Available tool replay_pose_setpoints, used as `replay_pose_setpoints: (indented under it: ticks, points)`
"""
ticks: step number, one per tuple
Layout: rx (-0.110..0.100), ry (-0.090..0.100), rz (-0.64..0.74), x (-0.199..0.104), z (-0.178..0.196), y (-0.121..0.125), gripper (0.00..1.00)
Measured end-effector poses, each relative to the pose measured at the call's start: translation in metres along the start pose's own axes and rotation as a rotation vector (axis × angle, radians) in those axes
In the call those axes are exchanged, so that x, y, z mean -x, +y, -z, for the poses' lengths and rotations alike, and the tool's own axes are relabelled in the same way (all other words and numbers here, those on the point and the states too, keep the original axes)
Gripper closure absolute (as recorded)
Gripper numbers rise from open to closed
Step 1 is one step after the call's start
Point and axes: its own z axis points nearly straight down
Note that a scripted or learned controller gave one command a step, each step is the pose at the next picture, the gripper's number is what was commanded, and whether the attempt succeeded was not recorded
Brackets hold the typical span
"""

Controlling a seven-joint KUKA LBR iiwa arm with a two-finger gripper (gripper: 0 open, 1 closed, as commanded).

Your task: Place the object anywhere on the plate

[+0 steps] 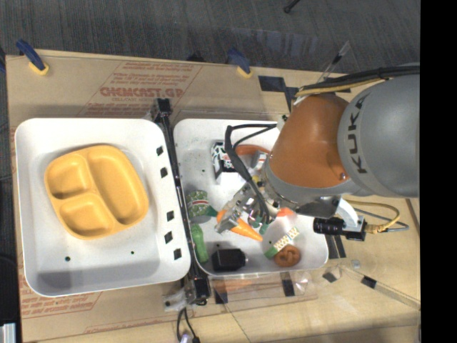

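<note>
While your yellow three-compartment plate [96,190] sits bare in the left bin [43,270], your gripper [239,216] is down in the right bin [196,138] over an orange carrot [246,229], though whether its fingers grip anything you cannot tell.

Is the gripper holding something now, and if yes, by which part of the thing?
It cannot be told. The gripper is low in the right bin, just above the toy carrot, but no thing is clearly seen between its fingers.
</note>
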Motion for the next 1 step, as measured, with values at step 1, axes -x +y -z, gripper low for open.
replay_pose_setpoints:
  ticks: [1]
  points:
    - [0.0,0.0,0.0,0.0,0.0,0.0,0.0]
